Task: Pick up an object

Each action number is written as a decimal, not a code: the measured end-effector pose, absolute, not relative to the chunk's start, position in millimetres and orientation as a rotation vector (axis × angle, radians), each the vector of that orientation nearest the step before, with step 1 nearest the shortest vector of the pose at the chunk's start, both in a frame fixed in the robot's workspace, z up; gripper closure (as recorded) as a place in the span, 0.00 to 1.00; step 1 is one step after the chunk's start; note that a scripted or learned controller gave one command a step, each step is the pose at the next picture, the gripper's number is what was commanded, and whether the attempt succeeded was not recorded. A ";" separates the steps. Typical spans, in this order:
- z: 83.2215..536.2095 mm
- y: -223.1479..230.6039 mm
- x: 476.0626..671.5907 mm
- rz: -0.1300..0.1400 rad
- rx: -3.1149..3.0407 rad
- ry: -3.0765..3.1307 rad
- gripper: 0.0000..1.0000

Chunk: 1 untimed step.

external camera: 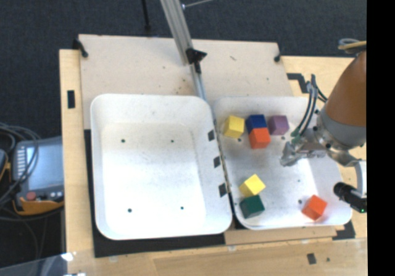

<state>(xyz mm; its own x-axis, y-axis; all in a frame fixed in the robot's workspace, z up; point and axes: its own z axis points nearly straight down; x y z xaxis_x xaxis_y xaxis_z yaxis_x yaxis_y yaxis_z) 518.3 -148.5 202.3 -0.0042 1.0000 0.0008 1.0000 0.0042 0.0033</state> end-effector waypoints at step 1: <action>196.4 -99.3 534.0 0.003 2.212 2.230 1.00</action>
<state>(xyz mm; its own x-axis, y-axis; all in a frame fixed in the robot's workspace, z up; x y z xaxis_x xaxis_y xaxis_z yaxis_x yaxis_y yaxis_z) 534.0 -99.3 196.4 -0.0080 1.0000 0.0013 1.0000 0.0080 0.0017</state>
